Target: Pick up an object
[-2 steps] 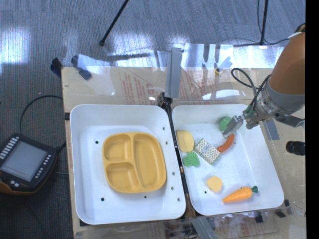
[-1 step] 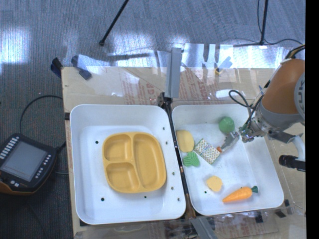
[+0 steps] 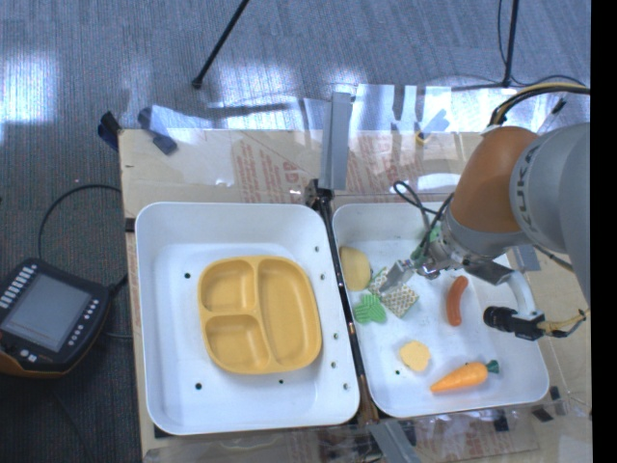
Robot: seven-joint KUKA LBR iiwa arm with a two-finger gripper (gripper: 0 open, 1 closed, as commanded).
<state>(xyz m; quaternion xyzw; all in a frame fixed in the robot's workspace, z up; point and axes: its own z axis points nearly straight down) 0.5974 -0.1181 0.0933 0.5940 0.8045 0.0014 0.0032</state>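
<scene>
- Waffle piece [image 3: 401, 301] — small, checkered, likely light rigid plastic — lies in the right bin [image 3: 525, 386], just right of the green toy [image 3: 369, 309].
- Claw [image 3: 396, 278] sits at its top edge; whether wide or narrow, I cannot tell.
- Best taken across its thin flat edges — smooth faces may slip.

Tray [image 3: 258, 314] in left bin [image 3: 164, 258], carrot [image 3: 460, 377] in right bin [image 3: 521, 379]

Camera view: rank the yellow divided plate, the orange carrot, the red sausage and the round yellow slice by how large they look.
1. Yellow divided plastic plate, by far the largest.
2. Orange toy carrot.
3. Red toy sausage, slightly shorter than the carrot.
4. Round yellow slice, close to the sausage, so that order is unsure.
</scene>
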